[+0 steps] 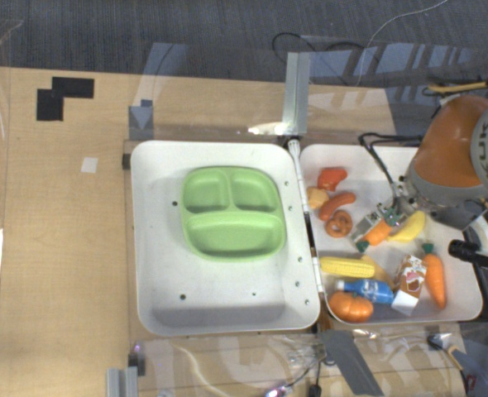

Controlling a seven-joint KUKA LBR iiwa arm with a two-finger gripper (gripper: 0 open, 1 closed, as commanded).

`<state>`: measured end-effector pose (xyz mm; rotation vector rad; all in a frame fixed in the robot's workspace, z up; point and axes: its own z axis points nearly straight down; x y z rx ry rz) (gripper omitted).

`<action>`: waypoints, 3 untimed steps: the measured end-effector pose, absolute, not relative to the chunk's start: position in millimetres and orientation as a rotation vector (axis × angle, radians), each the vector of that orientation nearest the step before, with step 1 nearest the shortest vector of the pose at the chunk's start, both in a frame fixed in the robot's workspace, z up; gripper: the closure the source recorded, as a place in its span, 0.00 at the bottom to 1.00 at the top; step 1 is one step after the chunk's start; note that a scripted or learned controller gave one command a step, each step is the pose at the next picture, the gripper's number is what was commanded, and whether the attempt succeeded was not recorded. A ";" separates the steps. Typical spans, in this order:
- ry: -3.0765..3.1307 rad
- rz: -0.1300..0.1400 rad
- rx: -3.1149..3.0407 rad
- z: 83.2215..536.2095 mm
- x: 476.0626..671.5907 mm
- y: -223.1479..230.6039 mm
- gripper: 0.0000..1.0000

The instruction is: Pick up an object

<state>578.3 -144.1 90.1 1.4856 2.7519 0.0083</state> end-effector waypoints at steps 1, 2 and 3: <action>2.749 0.015 1.483 101.0 580.8 -142.5 1.00; 2.556 0.003 1.817 235.0 606.6 -107.8 1.00; 2.557 0.003 1.817 234.6 606.5 -107.8 0.00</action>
